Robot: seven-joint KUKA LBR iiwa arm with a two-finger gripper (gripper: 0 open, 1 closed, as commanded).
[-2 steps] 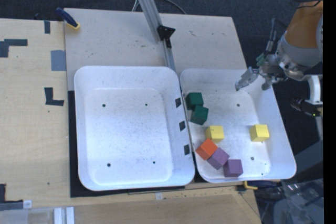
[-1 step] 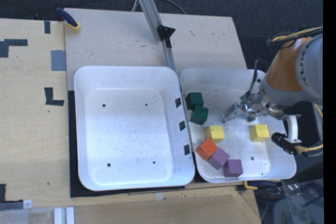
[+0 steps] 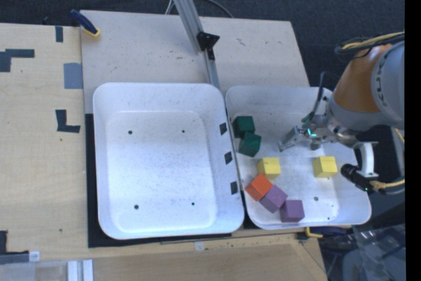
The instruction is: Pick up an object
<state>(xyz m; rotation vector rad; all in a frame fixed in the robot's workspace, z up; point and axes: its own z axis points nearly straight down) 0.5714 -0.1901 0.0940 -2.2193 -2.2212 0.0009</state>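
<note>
In the right bin (image 3: 263, 99), the tool (image 3: 294, 138) hangs over bare floor, its fingers apart with nothing between them. Left of it sit two green cubes (image 3: 247, 135); below lie yellow cubes (image 3: 269, 166), an orange block (image 3: 259, 186) and purple blocks (image 3: 283, 203).

Worktop (image 3: 151, 49): pale wood, scuffed, slanted in view.
Left bin (image 3: 105, 141): white, shallow, resting on worktop.
Right bin (image 3: 276, 99): white, touching left bin's side.
Clamp (image 3: 85, 22): blue-yellow, at far-left corner.
</note>
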